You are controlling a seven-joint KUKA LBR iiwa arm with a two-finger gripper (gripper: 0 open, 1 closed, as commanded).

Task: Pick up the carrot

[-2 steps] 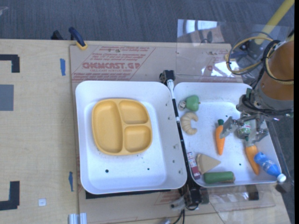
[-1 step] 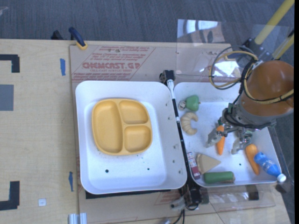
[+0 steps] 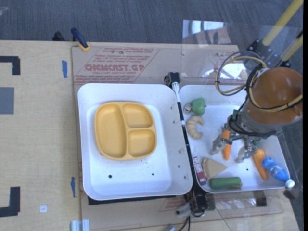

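The carrot (image 3: 260, 162) lies near the right bin's (image 3: 211, 186) right edge. The pincer (image 3: 235, 147) hangs open beside it, gripping nothing. I think it should slide right, then squeeze the middle.

Orange carrot (image 3: 260, 162) in right bin (image 3: 219, 112)

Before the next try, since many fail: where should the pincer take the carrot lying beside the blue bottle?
Its upper half, from above, closing across its narrow width: the carrot lies flat, and the blue bottle crowds its lower end.
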